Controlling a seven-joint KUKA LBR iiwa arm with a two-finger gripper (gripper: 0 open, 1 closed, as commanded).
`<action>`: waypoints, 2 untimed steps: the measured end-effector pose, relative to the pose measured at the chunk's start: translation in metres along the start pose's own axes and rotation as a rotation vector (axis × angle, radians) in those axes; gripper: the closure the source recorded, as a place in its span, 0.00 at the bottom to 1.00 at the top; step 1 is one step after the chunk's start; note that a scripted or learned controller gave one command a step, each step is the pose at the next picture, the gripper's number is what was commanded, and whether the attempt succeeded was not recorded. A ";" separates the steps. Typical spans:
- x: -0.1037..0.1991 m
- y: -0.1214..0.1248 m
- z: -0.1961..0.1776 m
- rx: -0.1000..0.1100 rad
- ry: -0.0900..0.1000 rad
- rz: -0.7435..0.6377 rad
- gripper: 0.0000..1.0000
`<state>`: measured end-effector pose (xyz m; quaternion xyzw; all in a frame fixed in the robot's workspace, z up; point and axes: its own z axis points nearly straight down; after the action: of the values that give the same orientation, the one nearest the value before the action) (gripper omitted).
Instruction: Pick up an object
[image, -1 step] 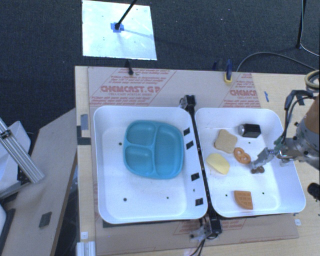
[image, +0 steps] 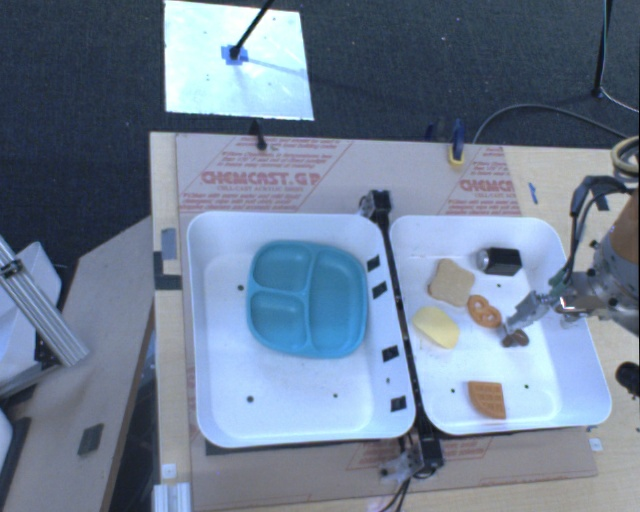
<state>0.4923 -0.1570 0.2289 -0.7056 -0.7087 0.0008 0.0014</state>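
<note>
In the right bin (image: 575, 400) lie a tan toast slice (image: 451, 283), an orange pretzel (image: 484, 311), a yellow cheese wedge (image: 436, 326), a small brown lump (image: 516, 339), an orange square cracker (image: 487, 399) and a black and silver block (image: 499, 261). My gripper (image: 522, 316) reaches in low from the right edge. Its tip sits just above the brown lump and right beside the pretzel. Nothing is visibly held in it.
The left bin (image: 220, 400) holds a blue divided plate (image: 305, 298). A black clip strip (image: 392, 320) runs down the seam between the two bins. The arm's wrist (image: 605, 290) hangs over the right bin's right wall.
</note>
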 end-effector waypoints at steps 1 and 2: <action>-0.006 -0.001 0.045 0.001 0.001 0.003 0.00; -0.007 -0.001 0.089 0.002 0.001 0.003 0.00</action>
<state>0.4910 -0.1635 0.1402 -0.7067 -0.7075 0.0011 0.0026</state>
